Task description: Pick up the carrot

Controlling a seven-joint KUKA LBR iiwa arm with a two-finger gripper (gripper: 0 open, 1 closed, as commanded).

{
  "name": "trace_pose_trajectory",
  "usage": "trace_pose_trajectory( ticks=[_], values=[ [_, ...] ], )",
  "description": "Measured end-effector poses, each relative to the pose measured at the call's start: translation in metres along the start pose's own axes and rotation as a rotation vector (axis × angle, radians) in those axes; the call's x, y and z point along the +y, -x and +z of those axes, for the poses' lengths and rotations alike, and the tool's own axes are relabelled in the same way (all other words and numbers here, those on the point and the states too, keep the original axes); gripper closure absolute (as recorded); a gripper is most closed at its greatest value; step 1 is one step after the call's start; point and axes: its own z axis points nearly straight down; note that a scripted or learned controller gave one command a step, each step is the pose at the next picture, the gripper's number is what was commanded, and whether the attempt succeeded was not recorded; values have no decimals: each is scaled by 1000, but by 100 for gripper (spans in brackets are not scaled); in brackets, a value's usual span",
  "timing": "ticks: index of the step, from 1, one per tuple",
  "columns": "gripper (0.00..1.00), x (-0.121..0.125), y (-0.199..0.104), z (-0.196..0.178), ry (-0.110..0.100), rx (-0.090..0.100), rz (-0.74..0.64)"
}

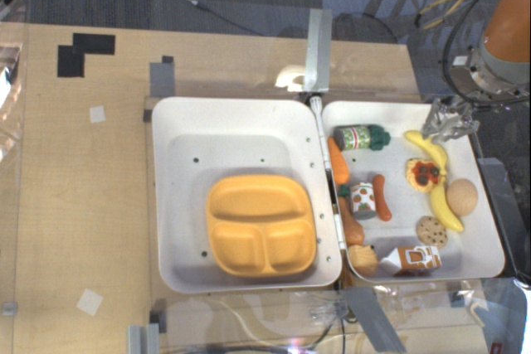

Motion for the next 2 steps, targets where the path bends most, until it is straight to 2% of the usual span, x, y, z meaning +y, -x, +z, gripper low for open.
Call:
trace_pose_trajectory(
  ticks=[1, 2],
  values=[
    [100, -17, 0, 13, 1, 0, -226],
    [100, -17, 0, 10, 1, 0, -473]
  ],
)
